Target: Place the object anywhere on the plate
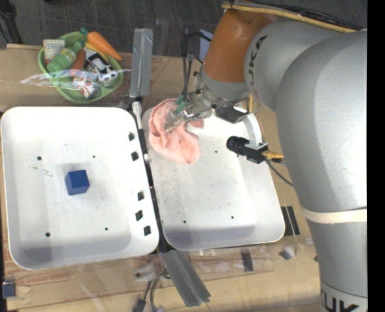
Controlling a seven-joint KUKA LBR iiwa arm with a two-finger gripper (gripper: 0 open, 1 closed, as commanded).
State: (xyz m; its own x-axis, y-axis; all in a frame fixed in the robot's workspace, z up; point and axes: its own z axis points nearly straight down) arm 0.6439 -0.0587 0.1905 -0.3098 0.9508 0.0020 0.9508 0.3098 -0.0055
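A small blue cube (77, 181) lies on the floor of the left bin (23, 239), left of its middle. A pink plate (179, 145) lies at the far left corner of the right bin (244, 229), close to the divider between the bins. My gripper (183, 116) hangs over the plate's far edge and covers part of it. The cube lies far to the gripper's left, across the divider. Nothing shows in the gripper.
A green bowl (72, 93) of toy food with an orange carrot (103, 43) stands behind the left bin. The grey arm (316, 109) with its orange band covers the right side of the right bin. A black fitting (244, 147) juts out beside the plate.
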